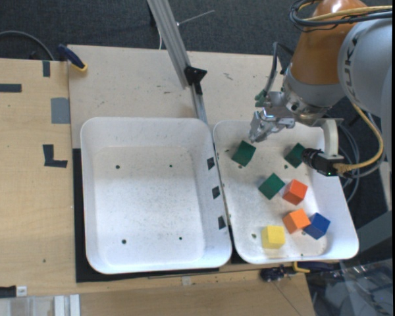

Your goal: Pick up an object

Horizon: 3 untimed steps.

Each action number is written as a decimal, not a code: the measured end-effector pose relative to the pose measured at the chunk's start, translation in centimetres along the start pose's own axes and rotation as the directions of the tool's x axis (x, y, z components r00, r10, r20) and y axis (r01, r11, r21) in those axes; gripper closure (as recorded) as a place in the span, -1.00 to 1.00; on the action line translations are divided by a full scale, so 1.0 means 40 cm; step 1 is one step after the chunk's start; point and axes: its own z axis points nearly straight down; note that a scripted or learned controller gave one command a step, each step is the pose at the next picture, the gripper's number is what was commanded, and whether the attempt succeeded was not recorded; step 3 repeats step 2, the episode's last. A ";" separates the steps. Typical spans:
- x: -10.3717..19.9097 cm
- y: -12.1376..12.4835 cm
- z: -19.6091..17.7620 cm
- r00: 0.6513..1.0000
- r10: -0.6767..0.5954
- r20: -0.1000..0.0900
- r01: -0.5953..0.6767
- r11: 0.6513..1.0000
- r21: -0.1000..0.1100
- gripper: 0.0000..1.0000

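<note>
We see the tool [262,131] at the far end of the right bin [345,242], hanging from the grey arm with its orange band [322,41], which reaches in from the right. Whether the tool is wide or narrow we cannot tell at this slant; nothing shows between its tips.

Just near and left of the tool lies a dark green block [243,154], tilted on the bin floor. It sits close under the tool, though we cannot say if the two touch. We judge this block to be the likely target.

Moving outward, a second green block [295,155] lies to the right by the bin's far right wall, and a third green block [271,185] sits nearer the middle. Beside that one is an orange block [295,191]. Nearer still are another orange block [295,221], a blue block [318,225] touching or just beside it, and a yellow block [273,236] at the near end.

The left bin [92,137] stands alongside on the worktop [118,78].

As for progress, we judge the pick not yet done: every block rests in the bin, so the grasp and the lift remain.
</note>
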 end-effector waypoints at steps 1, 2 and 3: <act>0.155 0.004 0.019 1.000 -0.002 0.000 0.002 1.000 0.000 1.00; 0.282 0.019 0.070 1.000 0.000 0.001 0.000 1.000 0.001 1.00; 0.282 0.019 0.070 1.000 0.000 0.001 0.000 1.000 0.001 1.00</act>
